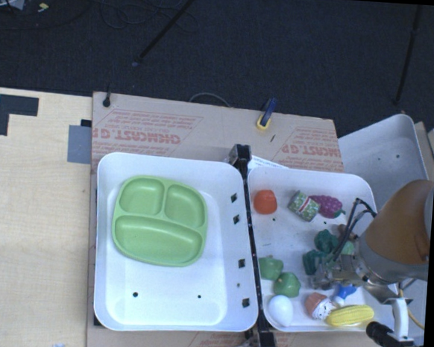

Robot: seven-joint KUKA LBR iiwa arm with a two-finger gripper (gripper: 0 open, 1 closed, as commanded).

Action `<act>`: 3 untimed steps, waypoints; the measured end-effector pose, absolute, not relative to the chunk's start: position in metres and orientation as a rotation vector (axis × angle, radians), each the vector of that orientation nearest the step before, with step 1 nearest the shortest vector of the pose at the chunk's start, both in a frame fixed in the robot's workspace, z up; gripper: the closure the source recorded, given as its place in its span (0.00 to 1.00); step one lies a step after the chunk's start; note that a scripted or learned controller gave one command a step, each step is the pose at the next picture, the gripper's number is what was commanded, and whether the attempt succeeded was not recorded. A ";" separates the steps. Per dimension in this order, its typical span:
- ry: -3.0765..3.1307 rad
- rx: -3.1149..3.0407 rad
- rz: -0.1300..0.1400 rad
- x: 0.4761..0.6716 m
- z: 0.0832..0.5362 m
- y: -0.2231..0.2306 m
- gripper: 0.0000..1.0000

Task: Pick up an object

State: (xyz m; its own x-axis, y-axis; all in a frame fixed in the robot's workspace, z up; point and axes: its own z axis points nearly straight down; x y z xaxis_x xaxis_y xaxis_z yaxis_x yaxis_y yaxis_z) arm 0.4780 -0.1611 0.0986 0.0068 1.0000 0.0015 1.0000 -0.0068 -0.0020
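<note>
Gripper [328,269] over teal toy [324,243] – fingers' state unclear – corn cob [350,315] lies left-right

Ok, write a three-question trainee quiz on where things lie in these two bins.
1. True or false: the green divided plate lies in the left bin.
2. Which item lies nearest the right bin's front left corner? A) white egg B) orange ball C) purple grapes
3. Fill in: the yellow corn lies at the ____ edge of the right bin.

Key: 1 true; 2 A; 3 front.
</note>
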 end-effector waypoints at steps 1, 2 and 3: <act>-2.221 -2.223 -0.001 0.473 0.159 -0.163 1.00; -2.223 -2.222 -0.001 0.469 0.203 -0.168 1.00; -2.222 -2.221 -0.001 0.470 0.228 -0.169 1.00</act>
